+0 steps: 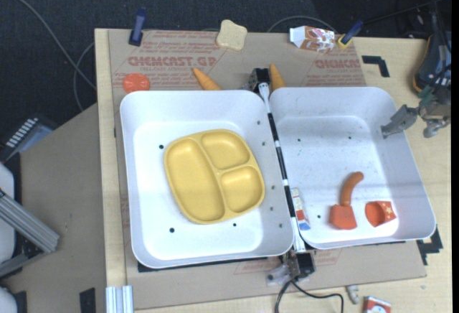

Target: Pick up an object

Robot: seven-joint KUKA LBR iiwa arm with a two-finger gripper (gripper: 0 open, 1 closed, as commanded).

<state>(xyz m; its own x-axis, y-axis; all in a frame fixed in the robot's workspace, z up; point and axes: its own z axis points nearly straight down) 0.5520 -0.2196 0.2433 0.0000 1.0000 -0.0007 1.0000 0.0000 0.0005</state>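
Note:
The right bin (pixel 337 107) holds three small things near its front right: an orange sausage-shaped piece (pixel 351 186), a red-orange block (pixel 343 217) and an orange wedge (pixel 380 212). A yellow divided plate (pixel 214 175) lies in the left bin (pixel 143 161). My gripper (pixel 414 123) hovers at the right bin's right rim, toward the back. Its two grey fingers stand apart with nothing between them. It is well behind and to the right of the three small pieces.
On the board behind the bins lie a bread slice (pixel 232 34), two carrot pieces (pixel 206 80), an orange disc (pixel 135 82), a blue clip (pixel 137 26) and a white wrapper (pixel 313 37). A black divider strip (pixel 276 153) runs between the bins.

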